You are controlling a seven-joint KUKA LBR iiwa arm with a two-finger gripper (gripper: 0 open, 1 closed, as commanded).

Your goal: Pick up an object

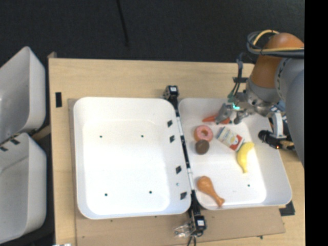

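The right bin [266, 188] holds a pink frosted donut [204, 134], a brown round piece [202, 147], a yellow banana [245, 156], an orange-brown drumstick [210, 186], a small white and red packet [229, 138] and an orange-red piece [210, 118]. My gripper [230, 116] hangs low over the bin's far side, just right of the orange-red piece and above the packet. Its fingers point down and look spread, with nothing seen between them.
The left bin [125, 155] lies beside the right one, joined by a row of black clips [179, 152]. White moulded shapes [18, 137] stand off the bench's left edge. The arm's orange band [269, 60] rises at the right.
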